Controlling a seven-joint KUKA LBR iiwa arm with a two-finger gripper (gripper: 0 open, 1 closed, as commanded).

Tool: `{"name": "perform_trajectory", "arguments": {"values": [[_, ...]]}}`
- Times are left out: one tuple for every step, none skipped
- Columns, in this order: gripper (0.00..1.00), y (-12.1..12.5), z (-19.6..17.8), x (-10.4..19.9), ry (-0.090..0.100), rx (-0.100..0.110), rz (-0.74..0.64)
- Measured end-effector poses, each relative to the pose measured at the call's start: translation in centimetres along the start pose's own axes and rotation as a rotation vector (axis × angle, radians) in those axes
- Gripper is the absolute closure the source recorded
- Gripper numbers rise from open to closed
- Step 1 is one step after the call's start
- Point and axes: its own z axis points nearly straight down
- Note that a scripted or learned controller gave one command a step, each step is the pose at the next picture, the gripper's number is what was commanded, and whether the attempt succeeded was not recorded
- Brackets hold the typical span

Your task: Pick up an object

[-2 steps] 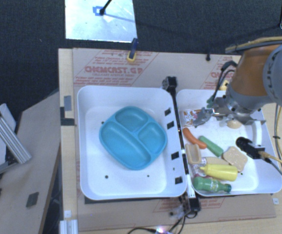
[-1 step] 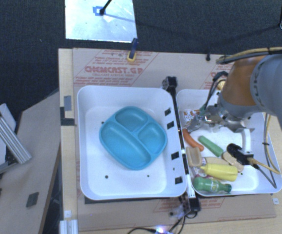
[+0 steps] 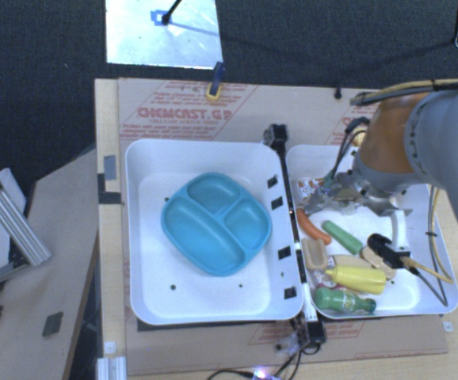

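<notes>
Camera view has the toys, among them an orange carrot [image 3: 314, 231], a green cylinder [image 3: 343, 237], a yellow piece [image 3: 358, 278] and a green bottle [image 3: 343, 300], lying in the right bin [image 3: 439, 236]. Beyond the carrot hangs the gripper [image 3: 321, 199]; its state I cannot tell, and nothing looks lifted yet. Left of that bin, a blue plate [image 3: 216, 223] sits in the left bin [image 3: 150, 212].

The arm [image 3: 443, 129] is a thick, smooth grey tube with a rounded, matte shell. Just above the pincer [image 3: 318, 202] it carries 1 broad orange band [image 3: 387, 137] with a faint sheen. Below that band sits a paler grey wrist flange [image 3: 375, 184], from which darker metal parts lead to the pincer. Thin dark cables [image 3: 346, 145] loop beside the orange band on the pincer's side, and a bundle of yellowish and dark cables [image 3: 395, 92] runs along the arm's upper edge, well behind the pincer.
</notes>
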Motion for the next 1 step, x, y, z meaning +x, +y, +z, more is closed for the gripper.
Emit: {"name": "perform_trajectory", "arguments": {"values": [[1.00,0.02,-1.01,0.15,0.003,0.000,-0.001]]}}
